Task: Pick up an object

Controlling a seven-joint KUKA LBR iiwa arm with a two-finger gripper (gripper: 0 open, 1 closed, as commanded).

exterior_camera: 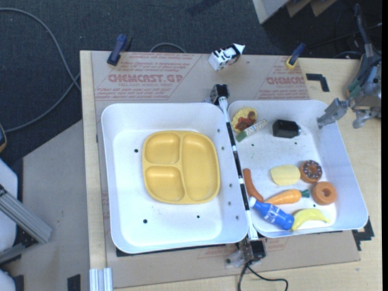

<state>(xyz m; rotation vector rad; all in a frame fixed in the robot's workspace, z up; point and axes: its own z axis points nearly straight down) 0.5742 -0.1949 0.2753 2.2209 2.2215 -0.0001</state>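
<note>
My gripper [345, 116] hangs over the right bin's [348, 162] far right rim, open, with nothing between its fingers. Below it in that bin lie a black block [285, 128], a pale yellow lump [285, 174], a chocolate donut [311, 170], an orange donut [325, 193], a carrot [285, 197], a red sausage [251, 185], a blue bottle [273, 214] and a banana [310, 218]. A small pizza-like piece [244, 119] lies at the bin's far left corner. The black block is the nearest thing to the gripper, a short way to its left.
The left bin [121, 132] holds a yellow divided plate [180, 165]. A small black-and-white carton [226, 56] lies on the bench behind the bins. Blue clamps [117, 48] sit at the bench's far edge.
</note>
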